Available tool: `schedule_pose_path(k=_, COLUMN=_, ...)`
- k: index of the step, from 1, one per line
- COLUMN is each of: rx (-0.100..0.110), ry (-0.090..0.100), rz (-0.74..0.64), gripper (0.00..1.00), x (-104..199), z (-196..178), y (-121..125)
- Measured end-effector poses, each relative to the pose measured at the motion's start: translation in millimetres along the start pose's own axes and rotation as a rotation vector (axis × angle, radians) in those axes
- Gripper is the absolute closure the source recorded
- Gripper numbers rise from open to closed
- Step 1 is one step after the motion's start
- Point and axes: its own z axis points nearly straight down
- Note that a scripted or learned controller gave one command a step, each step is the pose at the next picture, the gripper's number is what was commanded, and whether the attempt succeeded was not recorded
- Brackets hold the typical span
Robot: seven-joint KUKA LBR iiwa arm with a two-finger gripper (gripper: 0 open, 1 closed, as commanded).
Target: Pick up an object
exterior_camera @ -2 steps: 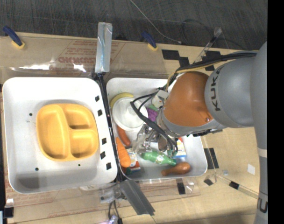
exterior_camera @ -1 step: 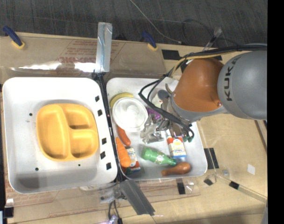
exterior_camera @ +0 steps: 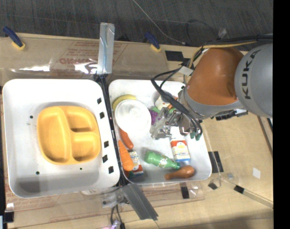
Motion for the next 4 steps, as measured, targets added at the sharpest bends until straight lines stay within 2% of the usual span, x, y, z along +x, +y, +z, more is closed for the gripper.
schedule_pose_path(k=1, rx=0.001, ry=0.003, rz=-0.009, gripper=1.00, x=-32, z=-5, y=-74)
schedule_pose_path(k=2, rx=-0.001, ry=0.006, rz=0.027, gripper=1.00, x=-106, z=30, y=-46)
schedule_pose_path(k=3, rx=-0.002, ry=0.000, rz=0.058, gripper=1.00, x=-126, z=-4, y=29)
schedule_pose_path(k=4, rx=-0.001, ry=0.003, rz=-0.509, gripper=1.00, x=-117, z=12, y=0)
